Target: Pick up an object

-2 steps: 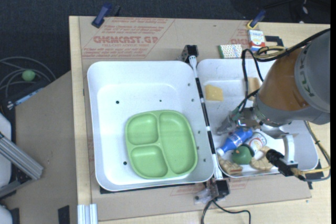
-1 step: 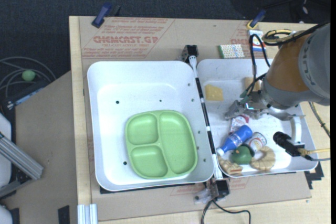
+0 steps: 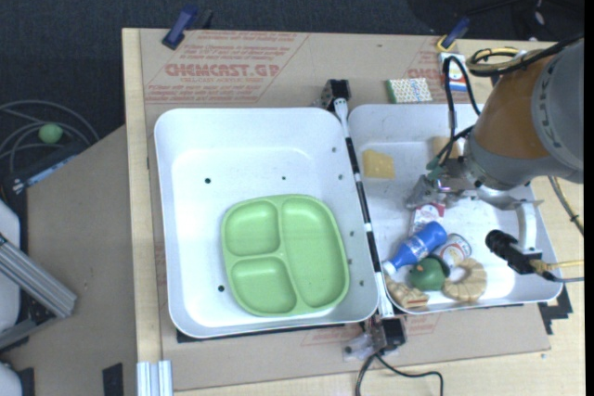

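Arm [image 3: 534,121] cut off by the right edge, its body hiding the right bin's [image 3: 394,121] far right part. Gripper [image 3: 432,190] too blurred to resolve. Tan block [image 3: 440,146] partly hidden by a cable. 1 small can [image 3: 455,249] with unreadable label.

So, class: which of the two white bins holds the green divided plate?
The left bin, farther from the arm. The green three-compartment plate lies flat in it alone, while the right bin holds a clutter of small items under the tool.
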{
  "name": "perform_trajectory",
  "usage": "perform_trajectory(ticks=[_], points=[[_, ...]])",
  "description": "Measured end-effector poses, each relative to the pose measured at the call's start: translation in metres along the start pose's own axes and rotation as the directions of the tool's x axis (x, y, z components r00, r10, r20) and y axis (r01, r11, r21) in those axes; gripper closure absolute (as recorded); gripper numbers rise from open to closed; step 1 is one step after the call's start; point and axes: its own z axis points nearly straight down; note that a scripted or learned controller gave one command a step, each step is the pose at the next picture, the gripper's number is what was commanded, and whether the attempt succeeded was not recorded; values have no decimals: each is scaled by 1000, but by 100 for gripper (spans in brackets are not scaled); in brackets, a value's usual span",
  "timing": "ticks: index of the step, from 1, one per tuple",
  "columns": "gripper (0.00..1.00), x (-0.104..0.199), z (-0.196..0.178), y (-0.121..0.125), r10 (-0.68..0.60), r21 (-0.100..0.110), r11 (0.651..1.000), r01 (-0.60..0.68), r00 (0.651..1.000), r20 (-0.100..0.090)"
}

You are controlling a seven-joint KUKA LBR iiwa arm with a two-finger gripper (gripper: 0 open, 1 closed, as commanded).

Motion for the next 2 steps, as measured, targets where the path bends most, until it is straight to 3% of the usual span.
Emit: perform_trajectory(ticks=[1, 2], points=[[100, 69, -91, 38, -2, 0, 1000, 2, 1000, -3], [100, 105, -136, -3, -1, 5, 1000, 1, 1000, -3]])
